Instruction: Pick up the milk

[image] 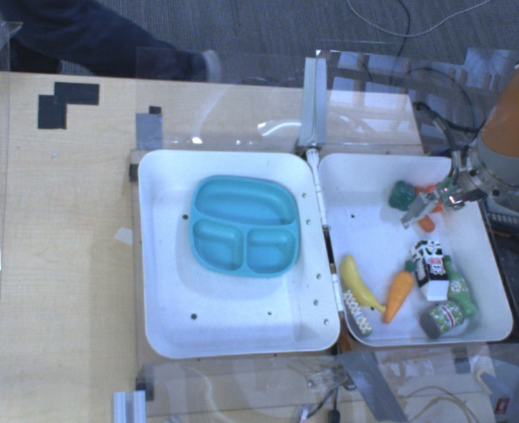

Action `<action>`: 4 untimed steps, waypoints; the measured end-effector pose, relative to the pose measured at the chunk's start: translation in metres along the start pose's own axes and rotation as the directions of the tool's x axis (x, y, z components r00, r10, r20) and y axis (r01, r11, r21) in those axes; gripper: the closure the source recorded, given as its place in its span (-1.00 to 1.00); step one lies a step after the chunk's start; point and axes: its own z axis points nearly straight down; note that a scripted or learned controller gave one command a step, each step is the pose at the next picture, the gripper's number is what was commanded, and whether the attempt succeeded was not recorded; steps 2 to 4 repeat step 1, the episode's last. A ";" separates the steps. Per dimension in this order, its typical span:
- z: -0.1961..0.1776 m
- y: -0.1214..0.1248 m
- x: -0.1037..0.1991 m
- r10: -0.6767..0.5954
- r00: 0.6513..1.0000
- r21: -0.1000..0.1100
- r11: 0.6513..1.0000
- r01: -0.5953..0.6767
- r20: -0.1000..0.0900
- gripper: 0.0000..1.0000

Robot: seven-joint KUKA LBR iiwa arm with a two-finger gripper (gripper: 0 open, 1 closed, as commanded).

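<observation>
Arm reaching over the right bin, milk lying free near that bin's front right corner.

The left bin (162,263) carries a blue sectioned plate (244,226) at its middle. The right bin (365,183) holds the rest: the arm (513,122) comes in over its right rim near the far corner, and its gripper (425,208) hangs above the far right part, fingers spread slightly with nothing between them, beside a dark green item (401,194) and a small orange piece (428,223). Toward the front edge lie a banana (358,282) and a carrot (398,294). The milk (431,271), a cow-patterned carton, sits near the front right corner, touching a green can (449,311), well apart from the gripper.
</observation>
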 end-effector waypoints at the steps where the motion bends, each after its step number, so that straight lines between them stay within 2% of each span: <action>1: 0.004 -0.030 0.038 -0.020 1.000 0.002 1.000 0.020 -0.002 -1.00; 4: 0.004 -0.030 0.038 -0.020 1.000 0.002 1.000 0.020 -0.002 -1.00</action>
